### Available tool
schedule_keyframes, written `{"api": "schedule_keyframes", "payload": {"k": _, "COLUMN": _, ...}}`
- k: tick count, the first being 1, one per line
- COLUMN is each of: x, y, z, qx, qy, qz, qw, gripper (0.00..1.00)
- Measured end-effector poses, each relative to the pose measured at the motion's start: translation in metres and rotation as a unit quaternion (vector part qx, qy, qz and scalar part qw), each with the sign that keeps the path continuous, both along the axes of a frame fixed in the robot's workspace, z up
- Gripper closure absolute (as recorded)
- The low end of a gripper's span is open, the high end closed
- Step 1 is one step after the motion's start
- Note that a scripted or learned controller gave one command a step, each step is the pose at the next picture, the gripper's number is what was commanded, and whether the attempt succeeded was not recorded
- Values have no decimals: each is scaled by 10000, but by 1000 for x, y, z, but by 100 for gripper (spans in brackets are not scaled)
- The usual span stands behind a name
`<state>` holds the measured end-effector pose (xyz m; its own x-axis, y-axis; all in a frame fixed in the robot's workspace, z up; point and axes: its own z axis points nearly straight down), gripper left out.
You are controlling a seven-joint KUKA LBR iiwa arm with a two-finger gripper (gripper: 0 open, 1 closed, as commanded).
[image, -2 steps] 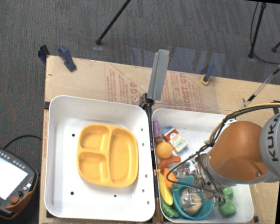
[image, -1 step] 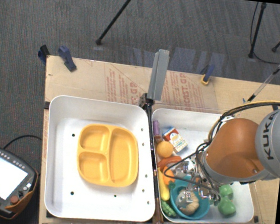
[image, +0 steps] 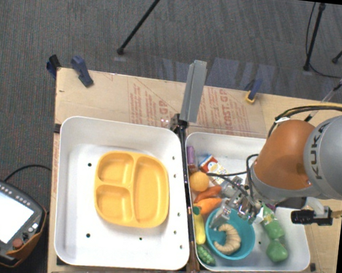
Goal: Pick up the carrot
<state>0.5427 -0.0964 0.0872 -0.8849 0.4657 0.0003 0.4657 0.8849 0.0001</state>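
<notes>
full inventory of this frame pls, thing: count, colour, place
bins: 2, white, side by side on bench
divided plate: 1, yellow, left bin
carrot: 1, orange, right bin, left of the bowl
bowl: 1, teal, right bin front
croissant: 1, tan, in bowl
orange ball-shaped fruit: 1, right bin, behind carrot
green toy vegetables: 2, right bin, right side
teach pendant: 1, grey-orange, floor, lower left
arm: 1, grey-orange, over right bin
gripper: 1, over bowl's rear rim
</notes>
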Motion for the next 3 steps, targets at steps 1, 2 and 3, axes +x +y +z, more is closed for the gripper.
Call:
{"api": "schedule_keyframes", "payload": {"k": 1, "x": -57, "y": 8, "z": 7, "qx": -29, "qy": -167, "qz": -439, "qw": 9989, "gripper": 0}}
{"api": "schedule_keyframes", "payload": {"k": 2, "x": -58, "y": 8, "z": 7, "qx": -37, "qy": -178, "qz": -1268, "qw": 9918, "gripper": 0}}
{"api": "schedule_keyframes", "payload": {"k": 3, "x": -56, "y": 5, "z": 5, "qx": -33, "qy": -136, "qz": -1970, "qw": 9803, "gripper": 0}}
